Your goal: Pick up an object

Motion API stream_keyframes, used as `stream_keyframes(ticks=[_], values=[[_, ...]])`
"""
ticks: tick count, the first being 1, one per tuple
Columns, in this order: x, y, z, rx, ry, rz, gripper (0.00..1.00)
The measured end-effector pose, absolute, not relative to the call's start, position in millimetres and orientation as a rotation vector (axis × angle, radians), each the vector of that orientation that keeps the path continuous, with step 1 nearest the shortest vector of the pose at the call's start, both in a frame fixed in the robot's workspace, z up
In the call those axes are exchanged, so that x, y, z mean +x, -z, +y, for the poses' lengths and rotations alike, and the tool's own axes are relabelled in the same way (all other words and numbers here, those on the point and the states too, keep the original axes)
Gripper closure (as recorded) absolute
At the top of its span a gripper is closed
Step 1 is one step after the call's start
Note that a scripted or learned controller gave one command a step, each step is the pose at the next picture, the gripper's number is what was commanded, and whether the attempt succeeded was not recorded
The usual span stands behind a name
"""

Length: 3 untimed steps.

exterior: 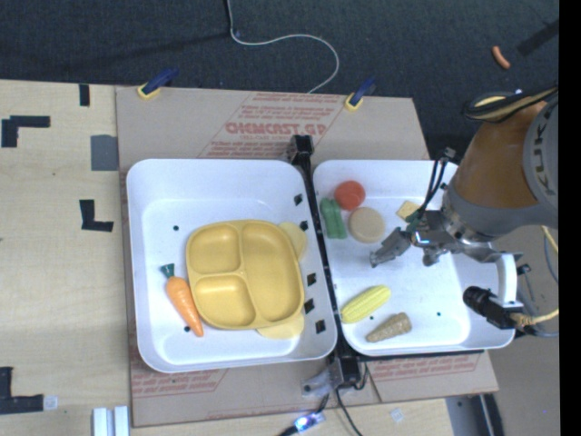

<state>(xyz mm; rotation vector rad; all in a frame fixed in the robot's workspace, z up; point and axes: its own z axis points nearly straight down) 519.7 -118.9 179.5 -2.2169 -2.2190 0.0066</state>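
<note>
**Toy food lies loose in the right bin under an open gripper**

Toy food is spread over the right bin (454, 334): a tomato (349, 193) near the far left corner, a green piece (332, 219) just beside it against the divider, and a round tan piece (367, 224) touching or nearly touching the green one. A small yellow bit (408, 211) lies farther right, by the arm. Toward the near side sit a corn cob (365, 303) and, just beside it, a tan cone (388, 327).

The gripper (411, 247) hangs over the middle of this bin, between the tan round piece and the corn. Its two fingers are spread apart, one pointing left toward the divider and one pointing down-right, with nothing between them. Whether the fingertips touch the bin floor cannot be told.

The left bin (145, 189) holds a yellow tray (245, 272) with three compartments. A carrot (182, 302) lies just beside the tray's left edge, its green top pointing away from the near side.
</note>
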Motion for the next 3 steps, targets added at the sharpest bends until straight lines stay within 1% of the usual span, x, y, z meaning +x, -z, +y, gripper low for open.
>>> stream_keyframes(ticks=[1,2,3], values=[[518.9,-136,-117,-2.216,-0.007,-2.219,0.0],[518.2,-83,-116,-2.219,-0.003,-2.222,0.0],[518.7,-96,-116,-2.22,-0.003,-2.222,1.0]])
